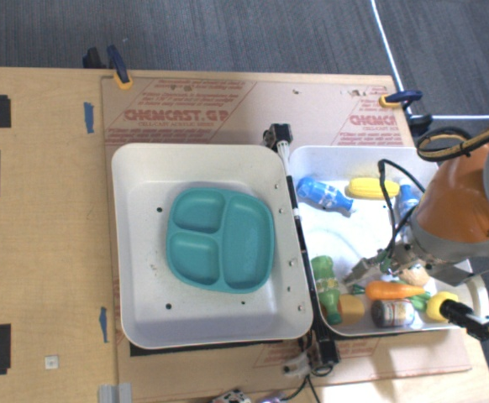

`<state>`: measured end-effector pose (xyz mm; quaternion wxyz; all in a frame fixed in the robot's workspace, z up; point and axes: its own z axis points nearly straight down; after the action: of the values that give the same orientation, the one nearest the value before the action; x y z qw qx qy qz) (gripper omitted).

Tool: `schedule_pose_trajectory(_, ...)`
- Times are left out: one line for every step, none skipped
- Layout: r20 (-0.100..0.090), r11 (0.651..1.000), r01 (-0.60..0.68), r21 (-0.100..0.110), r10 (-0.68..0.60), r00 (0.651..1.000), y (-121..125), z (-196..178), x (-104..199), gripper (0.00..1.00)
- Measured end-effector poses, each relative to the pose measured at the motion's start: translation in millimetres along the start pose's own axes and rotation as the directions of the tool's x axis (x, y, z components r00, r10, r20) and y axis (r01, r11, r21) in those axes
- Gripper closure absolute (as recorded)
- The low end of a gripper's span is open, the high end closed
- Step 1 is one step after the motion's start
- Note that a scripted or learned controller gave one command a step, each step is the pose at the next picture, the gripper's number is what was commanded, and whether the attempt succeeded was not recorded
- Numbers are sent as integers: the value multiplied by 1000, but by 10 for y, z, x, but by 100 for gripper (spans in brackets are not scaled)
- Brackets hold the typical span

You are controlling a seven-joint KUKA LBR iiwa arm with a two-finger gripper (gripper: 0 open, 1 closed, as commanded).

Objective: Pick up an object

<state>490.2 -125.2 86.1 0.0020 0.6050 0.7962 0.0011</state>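
Camera view from above, end effector [389, 264] low in the right bin [345, 154], finger state cannot be told, orange carrot [393, 291] just below it, teal tray [221, 238] far left.

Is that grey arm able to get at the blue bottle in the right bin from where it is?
Probably yes. The blue bottle lies uncovered near the right bin's far wall, nothing stacked on it, and the arm already hangs over that bin.
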Motion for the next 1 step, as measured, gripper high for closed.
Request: schedule_pose_trajectory(1, 929, 369, 1, -369, 929, -229, 1, -465, 0)
